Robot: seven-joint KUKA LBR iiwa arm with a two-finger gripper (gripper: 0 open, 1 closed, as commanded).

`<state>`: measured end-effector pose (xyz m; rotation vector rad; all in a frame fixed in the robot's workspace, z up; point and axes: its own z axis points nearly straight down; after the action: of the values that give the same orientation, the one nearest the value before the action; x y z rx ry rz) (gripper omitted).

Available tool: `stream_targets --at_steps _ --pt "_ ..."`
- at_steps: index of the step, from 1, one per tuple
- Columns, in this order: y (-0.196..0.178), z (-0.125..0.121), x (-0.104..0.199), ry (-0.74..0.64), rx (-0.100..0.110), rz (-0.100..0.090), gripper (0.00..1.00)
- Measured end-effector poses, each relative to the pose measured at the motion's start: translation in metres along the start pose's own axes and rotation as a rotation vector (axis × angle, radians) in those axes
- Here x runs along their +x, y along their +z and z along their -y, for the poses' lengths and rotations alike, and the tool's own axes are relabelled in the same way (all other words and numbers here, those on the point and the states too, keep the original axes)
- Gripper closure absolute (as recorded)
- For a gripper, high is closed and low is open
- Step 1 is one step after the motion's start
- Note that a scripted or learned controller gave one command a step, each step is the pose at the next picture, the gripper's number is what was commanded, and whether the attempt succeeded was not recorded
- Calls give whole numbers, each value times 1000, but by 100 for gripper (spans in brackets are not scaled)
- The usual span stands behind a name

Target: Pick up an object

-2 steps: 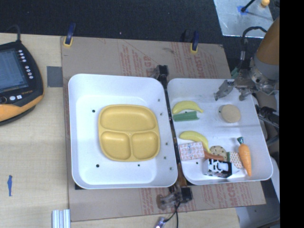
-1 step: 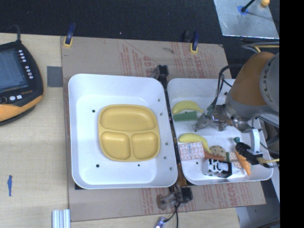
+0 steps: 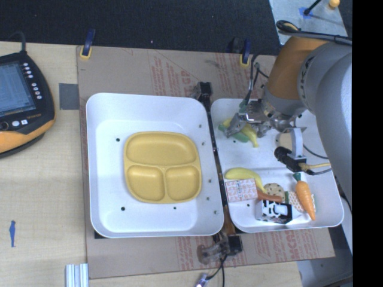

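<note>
Gripper (image 3: 246,123) sits low at 12 o'clock in right bin (image 3: 335,220), over green-yellow toy (image 3: 245,135), likely grasping; jaw state can't be told. Carrot (image 3: 305,197) lies at 4 o'clock.

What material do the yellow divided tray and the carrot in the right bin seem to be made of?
The yellow divided tray looks like moulded plastic with a matte finish: even colour, rounded compartments, soft highlights. The carrot seems a plastic toy: uniform orange, smooth and slightly glossy, though rubber is also possible.
</note>
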<state>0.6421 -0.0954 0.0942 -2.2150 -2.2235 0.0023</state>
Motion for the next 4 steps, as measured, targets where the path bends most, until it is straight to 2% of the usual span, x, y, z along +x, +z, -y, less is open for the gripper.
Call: stream_targets --at_steps 1,2,3,4 --pt "-9 3 -2 -3 19 -2 100" --pt "-98 79 27 2 0 -1 100" --pt "-97 80 27 2 1 0 0" --pt "-34 135 -19 -2 2 2 0"
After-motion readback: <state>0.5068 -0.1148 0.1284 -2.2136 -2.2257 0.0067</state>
